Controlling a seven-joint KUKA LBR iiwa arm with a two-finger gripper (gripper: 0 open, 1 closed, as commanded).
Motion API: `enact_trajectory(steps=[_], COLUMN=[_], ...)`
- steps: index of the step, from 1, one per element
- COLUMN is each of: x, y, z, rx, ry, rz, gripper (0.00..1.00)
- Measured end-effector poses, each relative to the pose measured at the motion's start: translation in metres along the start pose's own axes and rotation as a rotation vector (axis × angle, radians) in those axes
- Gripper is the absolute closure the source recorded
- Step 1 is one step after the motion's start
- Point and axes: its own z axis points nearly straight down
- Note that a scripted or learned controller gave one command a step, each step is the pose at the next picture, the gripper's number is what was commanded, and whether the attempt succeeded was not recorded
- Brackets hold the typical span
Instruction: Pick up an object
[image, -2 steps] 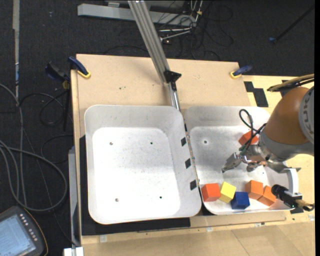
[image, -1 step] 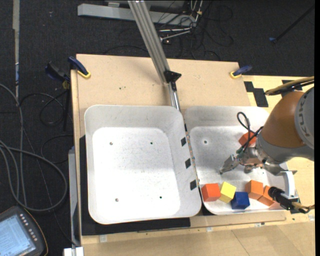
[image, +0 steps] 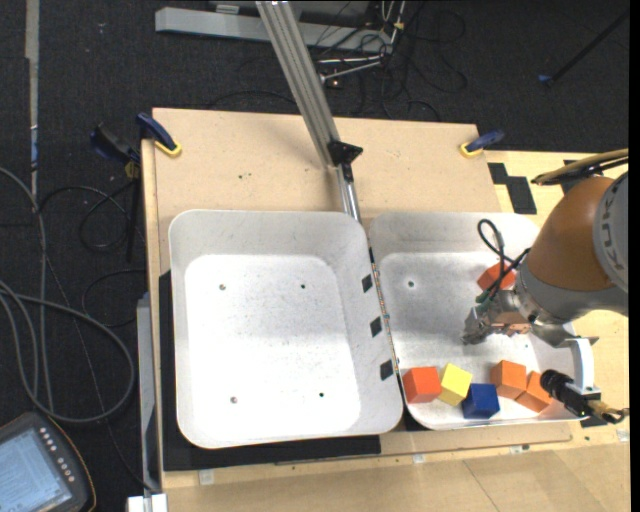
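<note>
My gripper (image: 487, 325) hangs low over the right bin (image: 430, 262), mid-floor. Whether it is parted or closed I cannot tell, nor whether it has hold of anything. Blocks lie along the bin's near edge, below and beside me: one orange block (image: 422, 383), one yellow block (image: 456, 383), one blue block (image: 482, 400), then two more orange pieces (image: 512, 377) to the right. Another orange bit (image: 492, 276) shows above the gripper, partly hidden by my wrist. The left bin (image: 265, 325) sits alongside.

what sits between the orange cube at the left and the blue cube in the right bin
In the camera view, a yellow cube lies between the orange cube and the blue cube.
</note>
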Motion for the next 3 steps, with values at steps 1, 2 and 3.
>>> enact_trajectory(steps=[1,2,3], x=[-0.005,0.0,0.009], y=[0.006,0.009,0.015], z=[-0.045,-0.09,-0.147], rx=[-0.005,-0.005,-0.006], ry=[-0.002,-0.002,-0.002], rz=[-0.002,-0.004,-0.005], gripper=[1.0,1.0,1.0])
